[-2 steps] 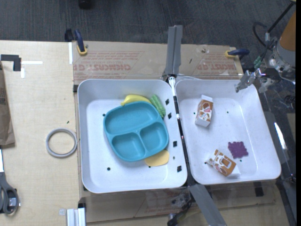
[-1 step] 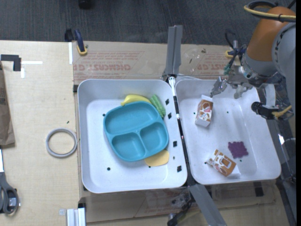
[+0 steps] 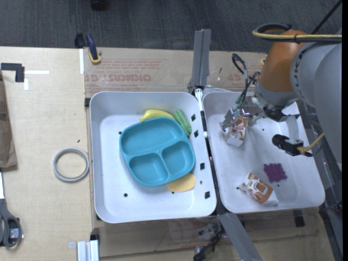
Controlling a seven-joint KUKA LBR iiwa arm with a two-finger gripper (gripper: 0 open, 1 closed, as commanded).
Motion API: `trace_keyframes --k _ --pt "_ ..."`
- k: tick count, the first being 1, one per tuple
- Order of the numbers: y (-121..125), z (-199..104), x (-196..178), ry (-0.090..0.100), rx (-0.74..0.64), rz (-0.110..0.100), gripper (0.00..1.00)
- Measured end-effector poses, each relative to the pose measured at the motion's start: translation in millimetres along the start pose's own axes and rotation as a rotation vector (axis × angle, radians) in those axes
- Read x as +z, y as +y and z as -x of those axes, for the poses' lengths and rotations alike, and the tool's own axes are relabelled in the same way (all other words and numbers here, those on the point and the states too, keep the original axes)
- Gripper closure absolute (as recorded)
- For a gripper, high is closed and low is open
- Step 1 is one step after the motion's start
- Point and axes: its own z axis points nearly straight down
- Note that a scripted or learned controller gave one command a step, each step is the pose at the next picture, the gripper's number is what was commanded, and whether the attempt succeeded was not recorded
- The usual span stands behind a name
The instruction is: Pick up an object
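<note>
1. Carton (image 3: 236,131), small white and orange one, sits right at the gripper (image 3: 237,118) in the upper left part of the right bin (image 3: 304,200). It's tilted, and the fingers look pressed around its top, so it seems pinched between them, though that spot is a bit cluttered and hard to read.
2. Below and to the right of the gripper lies a purple lump (image 3: 275,172) on the bin floor, and just beside it, lower still, an orange and white packet (image 3: 257,188). Both are well apart from the gripper.
3. Left of the gripper, past the divider, is the left bin (image 3: 103,200) with a blue divided plate (image 3: 157,151) resting on top of a yellow thing (image 3: 154,114), a green thing (image 3: 183,121) and another yellow bit (image 3: 183,184) peeking out at the bottom.
4. Bench (image 3: 43,118) is pale wood. Far left of the gripper there's a grey ring (image 3: 71,164) lying flat, and scissors (image 3: 10,228) at the lower left edge.
5. Cardboard (image 3: 136,72) with red print lies behind the bins, and beyond the bench is dark carpet floor (image 3: 163,10).
6. Arm (image 3: 315,64) comes in from the right, orange band above the wrist, with cables looping around it.
</note>
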Motion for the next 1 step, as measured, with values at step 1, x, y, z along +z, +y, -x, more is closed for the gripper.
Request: trace_keyframes --k 1 --pt "-0.1 1.2 -9.2 0.0 0.003 0.0 1.0"
